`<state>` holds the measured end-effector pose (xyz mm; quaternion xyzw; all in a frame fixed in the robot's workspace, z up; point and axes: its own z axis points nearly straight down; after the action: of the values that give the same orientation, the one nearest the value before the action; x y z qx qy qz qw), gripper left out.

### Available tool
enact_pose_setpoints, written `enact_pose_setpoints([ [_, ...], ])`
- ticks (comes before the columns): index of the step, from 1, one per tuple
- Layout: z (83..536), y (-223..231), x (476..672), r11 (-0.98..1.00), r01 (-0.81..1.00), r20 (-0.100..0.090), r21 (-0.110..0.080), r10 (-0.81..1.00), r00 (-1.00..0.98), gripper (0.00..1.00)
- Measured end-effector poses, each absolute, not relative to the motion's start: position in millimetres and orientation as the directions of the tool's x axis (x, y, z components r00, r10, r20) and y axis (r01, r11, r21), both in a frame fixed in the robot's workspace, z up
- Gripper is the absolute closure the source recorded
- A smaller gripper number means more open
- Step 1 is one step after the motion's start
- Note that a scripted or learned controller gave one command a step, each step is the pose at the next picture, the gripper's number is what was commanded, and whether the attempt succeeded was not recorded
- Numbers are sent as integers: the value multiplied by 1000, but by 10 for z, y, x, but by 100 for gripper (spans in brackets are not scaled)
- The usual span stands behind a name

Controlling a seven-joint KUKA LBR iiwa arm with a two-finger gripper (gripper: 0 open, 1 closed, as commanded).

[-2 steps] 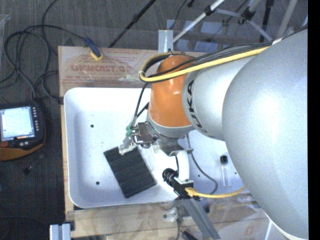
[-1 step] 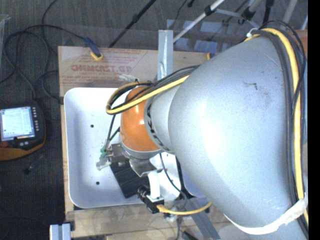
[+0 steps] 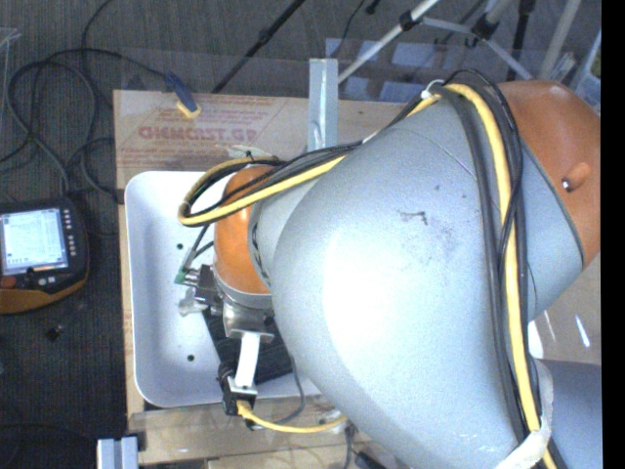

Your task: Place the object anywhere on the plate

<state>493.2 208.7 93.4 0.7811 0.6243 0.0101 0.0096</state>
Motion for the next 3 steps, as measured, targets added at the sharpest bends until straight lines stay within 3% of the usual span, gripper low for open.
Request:
enact_pose_setpoints([
  [1,934,2088,4932,-220,975,4,27,975,220,0],
  [2,1025,2121,4904,-218,976,7,15,976,218,100],
  [3,946,1597,4895,48,999,17,22,999,-48,100],
])
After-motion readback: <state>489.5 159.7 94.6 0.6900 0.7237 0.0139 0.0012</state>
